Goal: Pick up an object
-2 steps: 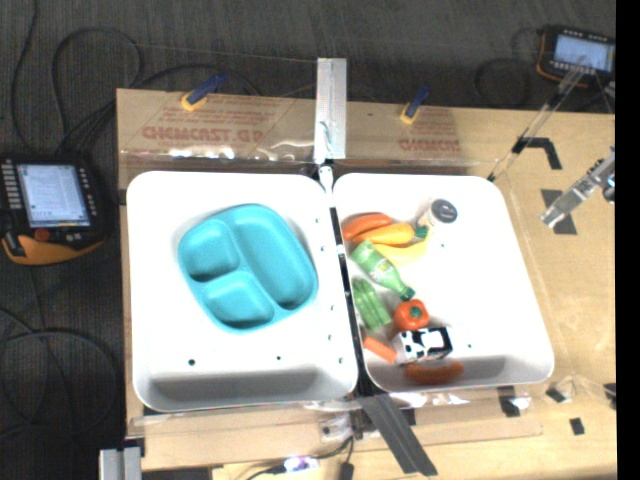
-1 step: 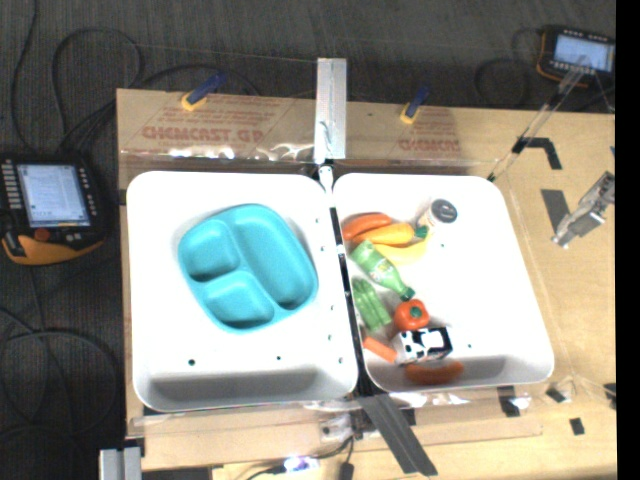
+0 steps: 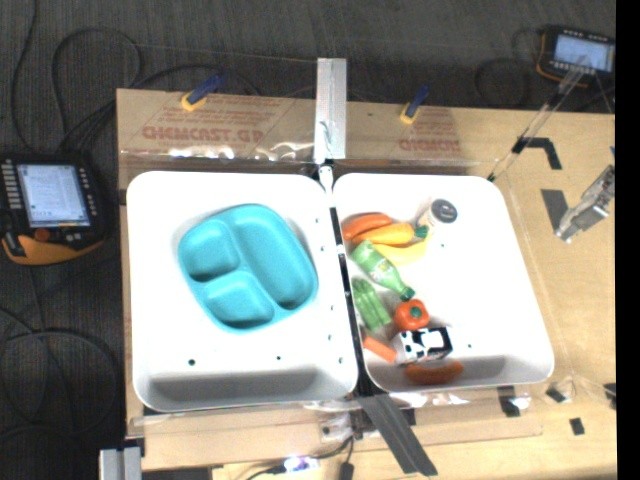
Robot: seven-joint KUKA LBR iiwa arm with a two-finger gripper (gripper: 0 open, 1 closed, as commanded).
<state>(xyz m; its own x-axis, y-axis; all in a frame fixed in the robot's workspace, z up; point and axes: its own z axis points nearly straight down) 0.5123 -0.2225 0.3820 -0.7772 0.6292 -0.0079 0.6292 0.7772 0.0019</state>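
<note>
Poking in at the right edge, the gripper [image 3: 585,211] hangs over bare bench, well apart from both bins; whether its jaws are open I cannot tell. The right bin [image 3: 500,268] holds a pile of toy food [image 3: 392,288] along its left wall. The left bin [image 3: 160,368] bears a blue divided tray [image 3: 248,265]. Dark carpet, cables and a pendant [image 3: 45,208] surround the bench [image 3: 580,388].

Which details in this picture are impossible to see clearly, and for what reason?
- Gripper, camera view: cut off at the right edge and small, so the state of its jaws cannot be told.
- Toy pile in the right bin: the items overlap, so the lower ones are partly hidden.
- Black and white item: too small to identify.
- Blue tray in the left bin: anything under it is hidden.
</note>
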